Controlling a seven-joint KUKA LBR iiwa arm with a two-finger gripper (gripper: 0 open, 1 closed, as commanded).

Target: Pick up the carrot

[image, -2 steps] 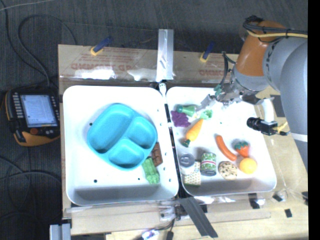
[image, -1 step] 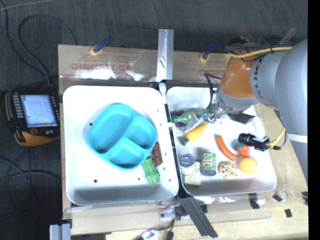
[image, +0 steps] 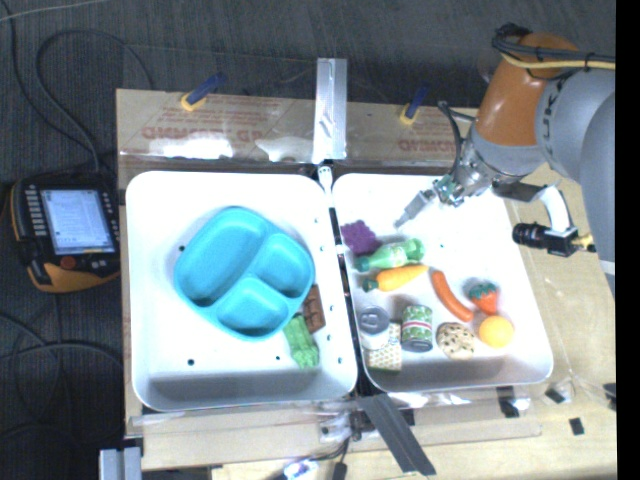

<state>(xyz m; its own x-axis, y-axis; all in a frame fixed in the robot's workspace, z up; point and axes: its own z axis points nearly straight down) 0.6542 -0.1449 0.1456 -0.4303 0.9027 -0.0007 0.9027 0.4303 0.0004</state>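
The carrot (image: 450, 294), a slim orange tapered piece, lies slantwise in the right bin (image: 520, 268), right of centre among other toy foods. The gripper (image: 430, 199) hangs over the back of that bin, well behind the carrot and slightly to its left, and touches none of the toys. The grey arm with its orange band (image: 515, 88) comes in from the upper right.
Around the carrot lie a plump yellow-orange piece (image: 398, 277), a green vegetable (image: 390, 257), a purple item (image: 359, 236), a red fruit (image: 483, 293), an orange ball (image: 495, 330), a can (image: 417, 326) and a cookie (image: 456, 340). The left bin holds a blue divided plate (image: 245, 270).
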